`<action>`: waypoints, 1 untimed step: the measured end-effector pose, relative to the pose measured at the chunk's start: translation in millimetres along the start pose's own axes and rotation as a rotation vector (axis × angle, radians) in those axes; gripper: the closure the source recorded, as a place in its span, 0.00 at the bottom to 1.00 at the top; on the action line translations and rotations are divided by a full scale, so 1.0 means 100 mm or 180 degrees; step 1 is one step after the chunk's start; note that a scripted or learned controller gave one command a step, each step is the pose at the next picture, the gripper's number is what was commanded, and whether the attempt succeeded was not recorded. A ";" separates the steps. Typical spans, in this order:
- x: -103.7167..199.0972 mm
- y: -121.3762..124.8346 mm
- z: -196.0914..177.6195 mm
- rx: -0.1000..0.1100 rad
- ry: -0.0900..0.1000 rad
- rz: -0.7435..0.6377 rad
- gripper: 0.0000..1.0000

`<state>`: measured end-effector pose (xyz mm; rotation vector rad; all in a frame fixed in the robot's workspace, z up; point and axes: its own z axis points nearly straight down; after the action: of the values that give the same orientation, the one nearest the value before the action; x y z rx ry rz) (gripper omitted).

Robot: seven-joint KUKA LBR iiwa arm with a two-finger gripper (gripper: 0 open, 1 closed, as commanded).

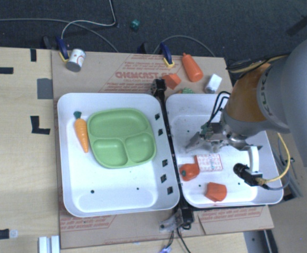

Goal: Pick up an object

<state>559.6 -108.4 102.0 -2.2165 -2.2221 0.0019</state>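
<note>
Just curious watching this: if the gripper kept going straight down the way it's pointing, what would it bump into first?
Probably the pink-and-white card lying on the right bin's floor, just under the gripper. Depth is hard to judge from this slanted view.

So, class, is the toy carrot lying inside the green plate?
No, the carrot lies on the left bin's floor, just beside the green plate's left edge.

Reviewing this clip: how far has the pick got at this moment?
Done: the arm has reached into the right bin, with the end effector low over its floor. In hand: nothing visibly lifted; the patterned card and two orange pieces lie on the bin floor. Left: grasp and raise one object. The carrot and green tray sit in the left bin.
</note>
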 end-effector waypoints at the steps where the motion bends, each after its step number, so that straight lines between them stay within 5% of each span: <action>1: -0.49 0.96 -0.20 -0.0011 -0.0010 0.0005 0.00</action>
<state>655.7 -157.1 121.5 -2.2214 -2.2238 0.0018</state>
